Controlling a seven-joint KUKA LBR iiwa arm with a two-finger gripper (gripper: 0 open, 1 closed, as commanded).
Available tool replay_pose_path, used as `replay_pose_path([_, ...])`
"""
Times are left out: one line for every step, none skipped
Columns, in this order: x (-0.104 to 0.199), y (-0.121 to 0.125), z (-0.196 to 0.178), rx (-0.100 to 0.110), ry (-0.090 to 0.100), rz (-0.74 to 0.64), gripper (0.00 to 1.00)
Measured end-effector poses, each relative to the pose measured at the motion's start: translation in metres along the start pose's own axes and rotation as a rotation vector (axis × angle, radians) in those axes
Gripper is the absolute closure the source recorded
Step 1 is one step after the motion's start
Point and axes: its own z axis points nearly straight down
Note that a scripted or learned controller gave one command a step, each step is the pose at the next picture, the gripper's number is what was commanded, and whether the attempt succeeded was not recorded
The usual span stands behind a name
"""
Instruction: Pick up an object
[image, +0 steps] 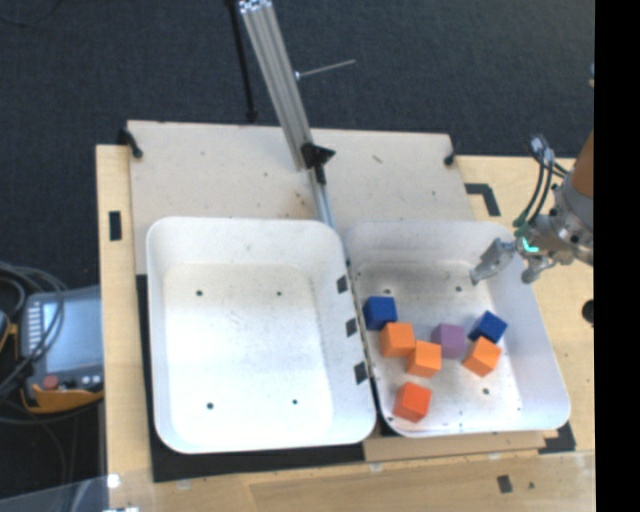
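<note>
Orange, blue and purple blocks (425, 357) lie clustered in the right bin (545, 390), near its front. Gripper (508, 266) hangs over that bin's far right side, fingers spread apart and holding nothing, well apart from the blocks.

Hand (508, 262) above right bin (540, 400), coloured blocks (425, 357) inside

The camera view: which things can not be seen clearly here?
- Arm: cut off by the right edge of the camera view, past the wrist.
- Gripper: small and blurred over the right bin, so its finger state cannot be told.
- Purple cube: partly covered by the orange cubes in front.
</note>
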Motion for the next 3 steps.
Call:
replay_pose_path([0.0, 0.001, -0.002, -0.003, -0.001, -0.001, 0.0])
replay_pose_path([-0.011, -0.005, 0.048, 0.002, -0.003, 0.004, 0.0])
replay_pose_path([-0.007, -0.014, 0.1, 0.001, -0.002, 0.003, 0.0])
